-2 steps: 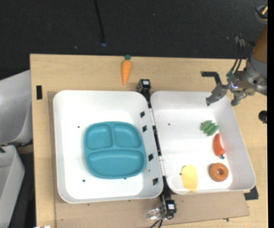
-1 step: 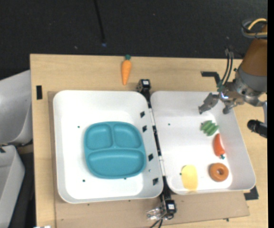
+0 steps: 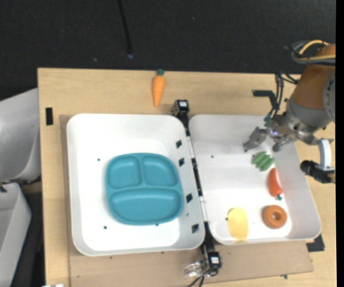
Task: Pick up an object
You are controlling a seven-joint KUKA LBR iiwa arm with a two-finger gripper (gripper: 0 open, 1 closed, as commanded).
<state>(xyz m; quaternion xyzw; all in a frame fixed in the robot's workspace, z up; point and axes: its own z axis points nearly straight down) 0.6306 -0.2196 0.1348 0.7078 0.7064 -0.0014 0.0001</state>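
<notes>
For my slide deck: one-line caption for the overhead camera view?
Gripper hovers over right bin above green toy; blue tray in left bin.

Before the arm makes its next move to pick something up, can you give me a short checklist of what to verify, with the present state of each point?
1. Something to pick lies in reach: ok. The green object, red object, brown ring and yellow object all lie in the right bin.
2. Gripper over that bin: ok, above its upper right part.
3. Gripper lined up with a target: not ok. It sits just up-left of the green object, not over it.
4. Nothing held yet: ok, no object shows between the fingers.
5. Target free of neighbours: cannot tell. The green and red objects lie very close together.
</notes>
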